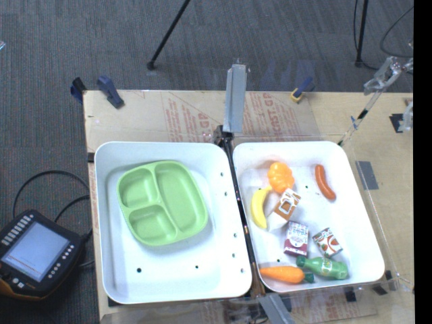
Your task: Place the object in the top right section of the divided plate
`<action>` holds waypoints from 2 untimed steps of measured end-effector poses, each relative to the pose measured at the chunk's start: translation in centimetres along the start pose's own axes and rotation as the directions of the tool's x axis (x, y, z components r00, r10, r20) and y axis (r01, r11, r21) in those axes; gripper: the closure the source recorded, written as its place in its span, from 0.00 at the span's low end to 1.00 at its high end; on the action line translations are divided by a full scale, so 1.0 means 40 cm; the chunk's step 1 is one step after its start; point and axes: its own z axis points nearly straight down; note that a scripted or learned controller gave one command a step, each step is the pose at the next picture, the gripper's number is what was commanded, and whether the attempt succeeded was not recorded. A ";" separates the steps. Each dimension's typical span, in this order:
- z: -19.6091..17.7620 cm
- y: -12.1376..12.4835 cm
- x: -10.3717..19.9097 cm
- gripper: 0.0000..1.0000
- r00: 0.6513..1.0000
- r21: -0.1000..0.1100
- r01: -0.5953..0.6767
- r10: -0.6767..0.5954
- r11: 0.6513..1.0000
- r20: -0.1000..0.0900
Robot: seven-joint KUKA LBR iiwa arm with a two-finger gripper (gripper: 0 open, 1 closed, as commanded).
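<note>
— Sitting where, the divided plate (162, 202)?
— Left bin (108, 262). Toy foods, banana (260, 209) among them, lie right of it, well apart.
— Claw's grip?
— Cannot tell, nor its place against them.

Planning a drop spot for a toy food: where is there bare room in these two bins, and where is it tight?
Free: all three sections of the green divided plate, and the left bin floor in front of and right of it. In the right bin, the strip along the back wall. Crowded: around the banana, the cartons, green bottle and carrot.
</note>
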 end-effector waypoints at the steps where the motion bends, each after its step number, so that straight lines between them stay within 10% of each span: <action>1: 0.000 0.000 0.000 0.00 0.979 0.000 0.205 -0.205 0.979 0.001; 2: 0.001 0.000 0.000 0.00 0.886 0.000 0.463 -0.463 0.886 0.001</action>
